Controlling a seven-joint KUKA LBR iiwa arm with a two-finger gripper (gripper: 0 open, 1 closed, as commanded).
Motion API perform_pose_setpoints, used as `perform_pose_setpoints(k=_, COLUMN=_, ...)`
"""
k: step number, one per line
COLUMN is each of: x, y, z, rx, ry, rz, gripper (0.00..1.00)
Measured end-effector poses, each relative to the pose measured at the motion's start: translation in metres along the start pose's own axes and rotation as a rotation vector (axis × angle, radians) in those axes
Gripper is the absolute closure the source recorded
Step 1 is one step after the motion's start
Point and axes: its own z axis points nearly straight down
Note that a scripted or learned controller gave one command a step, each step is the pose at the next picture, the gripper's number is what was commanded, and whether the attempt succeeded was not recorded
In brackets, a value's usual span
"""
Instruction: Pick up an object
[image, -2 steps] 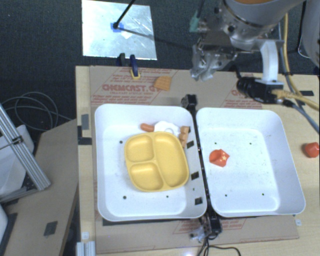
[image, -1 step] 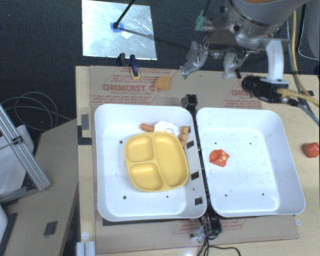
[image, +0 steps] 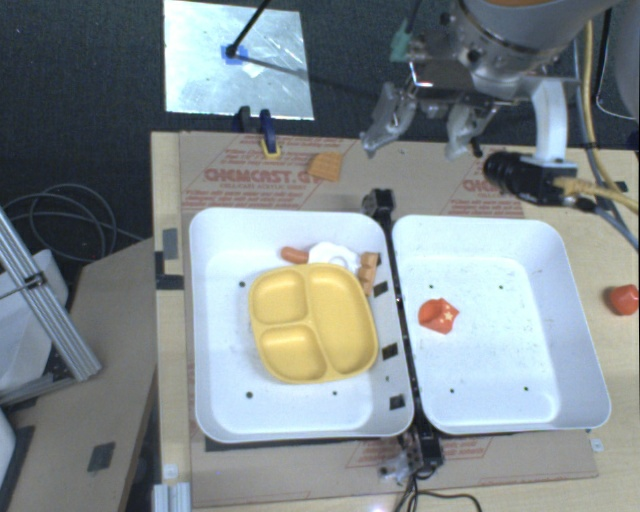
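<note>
1. Two shallow white bins sat side by side on a brown cardboard sheet; both looked like smooth moulded plastic with rounded corners. The left bin (image: 215, 330) had a clean floor, while the right bin (image: 560, 330) was peppered with small dark specks.
2. A yellow divided plate (image: 312, 322) lay in the left bin — glossy, rounded-square, with three compartments. It was turned at a slant to the bin walls.
3. Just above the plate's upper edge lay a small orange sausage-shaped piece (image: 295, 255), its long axis running roughly left to right, then a white cup-like object (image: 333, 256), then a tan block (image: 369, 268) near the divider between the bins.
4. A red-orange lump (image: 438, 315) rested alone on the floor of the right bin, towards its left side. It was irregular and crumpled in outline, with no clear long axis.
5. A flat tan square (image: 325, 165) lay on the cardboard above the left bin, and a rounded red object (image: 623, 299) sat on the bench right of the right bin.
6. The gripper (image: 418, 135) hung above the bench past the bins' far edge — its two metal fingers (image: 381, 125) were spread apart, with nothing between them.
</note>
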Motion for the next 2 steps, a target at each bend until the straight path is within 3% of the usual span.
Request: perform_pose_setpoints(k=2, x=0.0, y=0.0, z=0.0, rx=0.0, ry=0.0, rz=0.0, gripper=0.0)
